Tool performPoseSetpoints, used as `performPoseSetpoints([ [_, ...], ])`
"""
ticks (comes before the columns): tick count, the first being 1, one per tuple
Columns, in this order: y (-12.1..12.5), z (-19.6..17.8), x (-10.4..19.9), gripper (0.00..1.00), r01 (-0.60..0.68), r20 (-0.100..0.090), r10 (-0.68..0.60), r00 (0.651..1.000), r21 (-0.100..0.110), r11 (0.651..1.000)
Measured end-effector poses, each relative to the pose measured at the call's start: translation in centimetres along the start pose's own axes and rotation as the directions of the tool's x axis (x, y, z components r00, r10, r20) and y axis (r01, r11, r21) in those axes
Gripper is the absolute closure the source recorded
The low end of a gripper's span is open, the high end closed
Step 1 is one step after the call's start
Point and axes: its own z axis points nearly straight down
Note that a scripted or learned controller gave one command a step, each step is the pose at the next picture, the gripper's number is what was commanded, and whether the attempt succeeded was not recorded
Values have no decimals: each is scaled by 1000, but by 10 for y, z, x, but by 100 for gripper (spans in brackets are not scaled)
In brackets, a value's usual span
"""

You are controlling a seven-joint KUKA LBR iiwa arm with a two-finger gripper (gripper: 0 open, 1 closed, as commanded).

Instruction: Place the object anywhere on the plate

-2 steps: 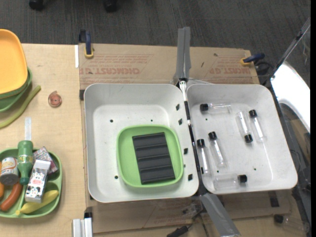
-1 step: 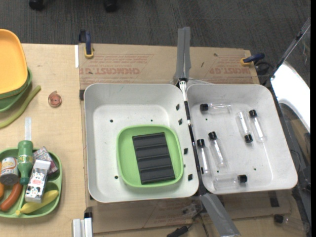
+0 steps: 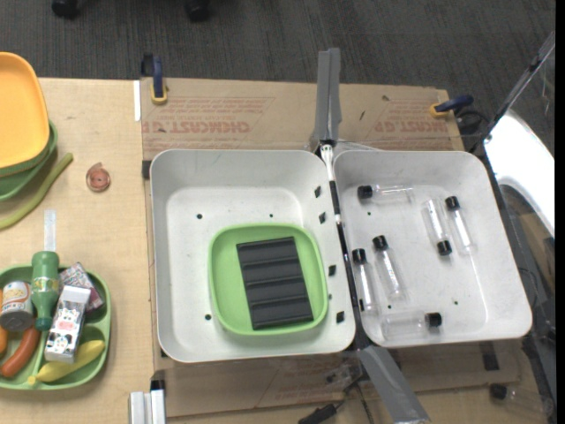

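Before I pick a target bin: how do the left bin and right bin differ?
The left bin holds a green plate bearing a dark ribbed block; the right bin holds clear black-capped tubes. The left bin's load sits together, the right bin's tubes lie scattered. Both are shallow and white.

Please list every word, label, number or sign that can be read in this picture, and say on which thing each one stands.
"CHEMCAST GP", red print, seen upside down, on the brown cardboard sheet behind the left bin; repeated, fainter, behind the right bin.
Carton and can on the green tray: printing too small to read.
Clear tubes: no readable marks.
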Motion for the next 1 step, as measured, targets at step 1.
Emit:
performPoseSetpoints([
  [1,0,0,0,0,11,0,-11,1000,0,1000],
])
